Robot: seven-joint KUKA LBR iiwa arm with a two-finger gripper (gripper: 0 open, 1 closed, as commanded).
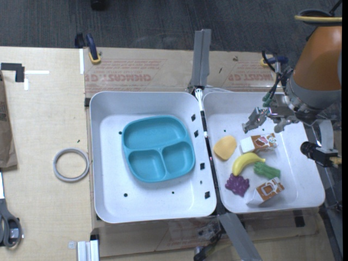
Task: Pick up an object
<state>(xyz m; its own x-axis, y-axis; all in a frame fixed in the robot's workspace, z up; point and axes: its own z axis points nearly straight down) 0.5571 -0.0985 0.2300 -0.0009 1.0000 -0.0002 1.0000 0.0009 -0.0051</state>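
Objects in right bin, nothing lifted yet

Objects all lie in the right bin (pixel 304 200): a yellow bun-shaped piece (pixel 225 147), a banana (pixel 246 162), a small printed carton (pixel 263 142), a green piece (pixel 266 171), a purple grape cluster (pixel 237 184), a second carton (pixel 270 189). Left bin (pixel 103 145) carries a blue divided tray (pixel 158 148).

My gripper (pixel 269 121) hangs over the upper part of the right bin, just above and beside the first carton. Fingers spread apart, nothing between them.

Progress, as I judge it: early. I'm over the pile but have not closed on anything; every piece rests on the bin floor. Nearest candidate looks to be the carton under my fingers, with the banana touching or close beside it.

Left to do: come down, close on one piece, lift it free. Crowding around the carton may spoil the grip
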